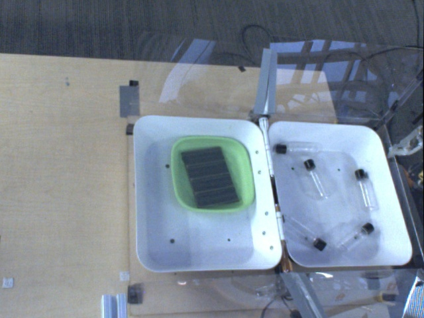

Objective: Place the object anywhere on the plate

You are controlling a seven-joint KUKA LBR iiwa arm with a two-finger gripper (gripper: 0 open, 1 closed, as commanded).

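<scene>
Placement looks done, since a dark ribbed block (pixel 210 177) lies on the green plate (pixel 246 177) in the left bin (pixel 152 244), while the gripper's state cannot be told.

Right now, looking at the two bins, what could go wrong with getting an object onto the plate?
The clear vials in the right bin are transparent and lie at odd angles, so a grasp may slip. The dark ridged block covers most of the green plate, leaving little free surface.
</scene>
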